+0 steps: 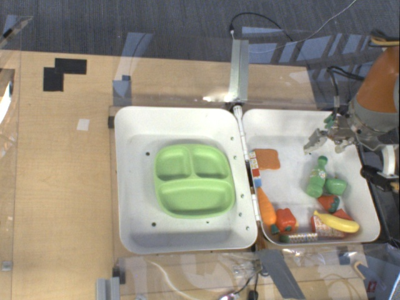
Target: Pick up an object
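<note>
- Yellow banana (pixel 337 222) lies nearest, front-right corner of right bin (pixel 294 125), touching a red piece (pixel 329 202); carrot (pixel 267 208) + small red toy (pixel 285 219) crowd front-left.
- Mid bin: green bottle (pixel 317 177) beside green pepper (pixel 336 185). Likely pick targets, nothing held yet.
- Orange slab (pixel 266 159) flat by divider.
- Far right: gripper (pixel 327 136) hovers above bin floor, jaws look spread, nothing betw. them.
- Risk: items packed tight; descending fingers could land on 2 at once, or bottle rolls off.
- Left bin (pixel 125 167) holds green tray (pixel 194 180).

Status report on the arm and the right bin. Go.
Gripper hovering over right bin, upper right corner, nothing between its fingers. Green bottle nearest, just below it. Toys crowd the bottle's lower side: green pepper, banana.
</note>
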Motion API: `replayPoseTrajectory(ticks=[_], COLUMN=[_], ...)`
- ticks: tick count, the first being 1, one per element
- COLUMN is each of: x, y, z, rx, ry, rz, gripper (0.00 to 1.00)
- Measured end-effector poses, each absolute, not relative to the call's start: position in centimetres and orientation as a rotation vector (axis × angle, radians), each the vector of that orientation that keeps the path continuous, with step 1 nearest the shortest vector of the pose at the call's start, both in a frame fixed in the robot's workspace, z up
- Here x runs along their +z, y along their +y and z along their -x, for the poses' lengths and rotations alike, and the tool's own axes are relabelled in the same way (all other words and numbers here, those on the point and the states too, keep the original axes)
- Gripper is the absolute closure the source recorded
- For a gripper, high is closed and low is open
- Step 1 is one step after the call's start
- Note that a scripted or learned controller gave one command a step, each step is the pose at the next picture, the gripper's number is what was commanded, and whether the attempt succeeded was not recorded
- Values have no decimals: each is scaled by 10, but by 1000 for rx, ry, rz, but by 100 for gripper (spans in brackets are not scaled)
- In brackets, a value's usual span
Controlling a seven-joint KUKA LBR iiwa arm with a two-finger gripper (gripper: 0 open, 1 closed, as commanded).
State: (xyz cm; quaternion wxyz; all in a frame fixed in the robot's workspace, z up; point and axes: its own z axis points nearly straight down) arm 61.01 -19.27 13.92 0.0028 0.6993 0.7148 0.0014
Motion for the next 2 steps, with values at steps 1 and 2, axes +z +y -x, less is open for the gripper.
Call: replayPoseTrajectory(ticks=[1, 2], x=[89, 101], y=[-200, -198], z=[-565, -567], rx=[10, 19], ry=[2159, 2159], rz=[-2270, -2266], gripper=[0, 100])
